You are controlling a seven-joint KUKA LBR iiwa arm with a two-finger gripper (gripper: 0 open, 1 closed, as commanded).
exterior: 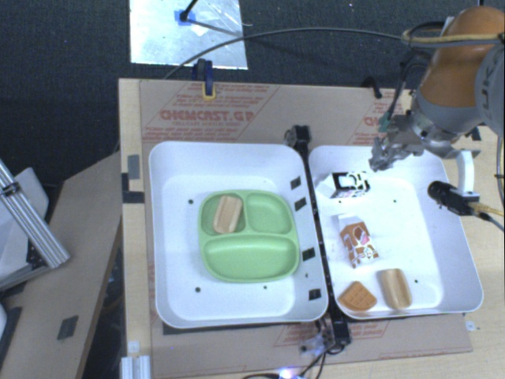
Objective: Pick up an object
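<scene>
Approach step is judged in hand: tool [382,158] is seen above rt bin's [454,235] back edge, grip state can't be told, nothing held; nearest pick, black/white item [349,183], lies just beside, so descent w/ alignment is needed.

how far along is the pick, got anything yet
Nothing looks picked yet. The pincer hangs over the right bin's far edge, near the black-and-white item. That item, the carton, the waffle and the bread all lie in the bin. Descent, grasp and lift remain.
</scene>
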